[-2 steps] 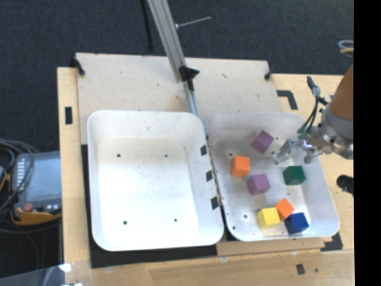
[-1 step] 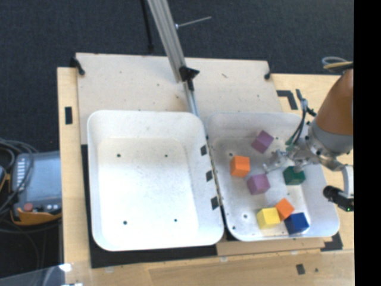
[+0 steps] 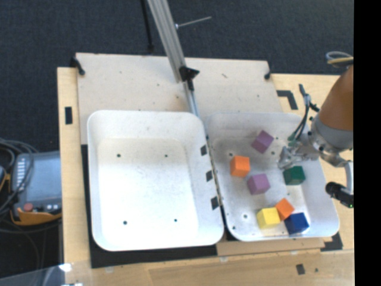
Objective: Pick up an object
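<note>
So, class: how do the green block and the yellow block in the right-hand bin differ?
The green block is dark and lies just below the gripper; the yellow block is bright and lies nearer the bin's front edge, beside a small orange block. Both are small cubes.

Arm cut off at right; several blocks partly hidden.
The arm [image 3: 339,109] runs out at the right, only its wrist end visible. The gripper [image 3: 289,158] is small and blurred, finger state unreadable, and whether it touches the green block [image 3: 294,175] just below cannot be told. The small orange block [image 3: 285,207] is partly covered by the yellow block [image 3: 268,217] and the blue block [image 3: 296,223]. A grey device [image 3: 37,177] at left is clipped by the edge. The slanted metal pole [image 3: 166,28] is cut off at the top.
</note>
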`<state>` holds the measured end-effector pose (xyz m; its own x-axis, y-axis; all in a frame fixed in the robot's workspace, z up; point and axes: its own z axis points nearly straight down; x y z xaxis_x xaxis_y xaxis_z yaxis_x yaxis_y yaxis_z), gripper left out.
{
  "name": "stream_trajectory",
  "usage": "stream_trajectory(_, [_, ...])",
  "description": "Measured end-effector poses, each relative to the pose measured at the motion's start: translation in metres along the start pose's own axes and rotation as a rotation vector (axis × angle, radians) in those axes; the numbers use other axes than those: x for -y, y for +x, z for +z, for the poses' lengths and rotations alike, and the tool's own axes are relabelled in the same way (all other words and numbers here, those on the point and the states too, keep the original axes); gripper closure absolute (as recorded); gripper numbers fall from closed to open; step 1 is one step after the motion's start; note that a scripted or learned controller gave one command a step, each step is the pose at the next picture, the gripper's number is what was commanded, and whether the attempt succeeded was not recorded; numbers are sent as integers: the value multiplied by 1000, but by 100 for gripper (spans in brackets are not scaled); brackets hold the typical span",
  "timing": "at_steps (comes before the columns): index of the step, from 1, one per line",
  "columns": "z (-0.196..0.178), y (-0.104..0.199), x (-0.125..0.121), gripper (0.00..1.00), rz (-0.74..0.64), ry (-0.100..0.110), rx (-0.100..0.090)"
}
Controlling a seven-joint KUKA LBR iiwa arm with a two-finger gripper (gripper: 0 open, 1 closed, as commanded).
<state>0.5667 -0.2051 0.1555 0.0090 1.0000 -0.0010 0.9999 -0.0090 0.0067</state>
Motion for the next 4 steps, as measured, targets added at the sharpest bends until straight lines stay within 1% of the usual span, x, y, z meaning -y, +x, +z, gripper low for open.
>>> stream_trajectory(1, [-51,8,2,100,-13,0,0])
stream_trajectory(2, [-71,7,1,100,-14,2,0])
stream_trajectory(3, [-65,55,16,100,-14,7,0])
stream_trajectory(4, [-70,100,17,100,-17,6,-4])
